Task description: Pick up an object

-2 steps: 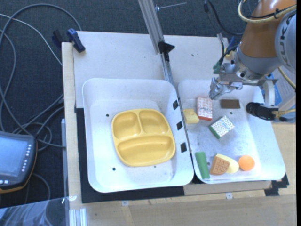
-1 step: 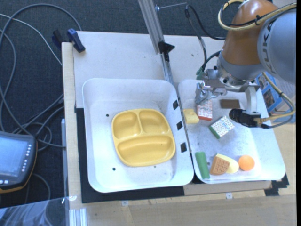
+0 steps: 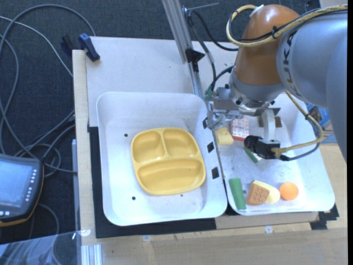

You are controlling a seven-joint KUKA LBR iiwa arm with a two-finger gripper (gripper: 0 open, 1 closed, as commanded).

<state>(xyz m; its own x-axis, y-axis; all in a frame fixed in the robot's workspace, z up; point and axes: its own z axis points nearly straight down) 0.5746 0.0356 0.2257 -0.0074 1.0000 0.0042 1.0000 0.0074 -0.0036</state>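
Near gripper (image 3: 242, 127): green stick (image 3: 236, 192), waffle (image 3: 257, 193), orange ball (image 3: 289, 191).

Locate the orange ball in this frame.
The orange ball lies in the right bin, near its front right corner, just right of the waffle-patterned toy.

The arm (image 3: 309, 43) hides much of the right bin (image 3: 325, 195). Its bulk is cut off by the picture's right edge.
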